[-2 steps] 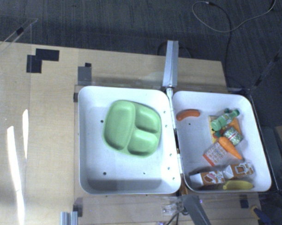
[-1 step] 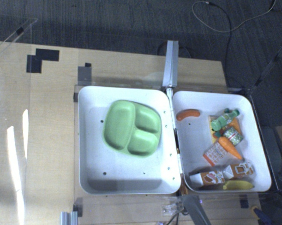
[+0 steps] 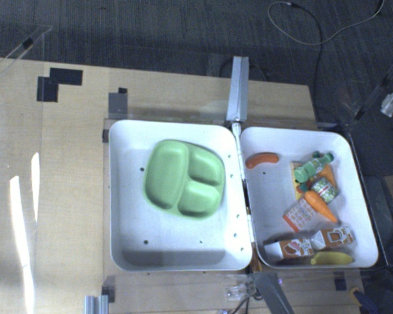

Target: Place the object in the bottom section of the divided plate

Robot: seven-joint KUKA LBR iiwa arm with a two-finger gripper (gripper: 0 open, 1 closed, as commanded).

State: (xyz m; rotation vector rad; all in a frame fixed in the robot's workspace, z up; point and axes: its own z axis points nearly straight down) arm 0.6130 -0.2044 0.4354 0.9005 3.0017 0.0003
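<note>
A light green divided plate (image 3: 183, 178) lies in the left white bin (image 3: 126, 241). It has one long section on its left and two smaller sections on its right, and all three hold nothing. The right white bin (image 3: 272, 207) holds the loose items: an orange-red sausage (image 3: 262, 160) at the back left, a green bottle (image 3: 312, 167), a small green can (image 3: 324, 188), a carrot (image 3: 320, 205), an orange carton (image 3: 300, 216), a brown and white carton (image 3: 312, 243) and a yellow banana (image 3: 331, 258) at the front.
A metal post (image 3: 238, 90) stands behind the seam between the two bins. A cable (image 3: 317, 28) loops over the dark floor at the back right. Black marks (image 3: 57, 81) sit on the wooden bench at the left.
</note>
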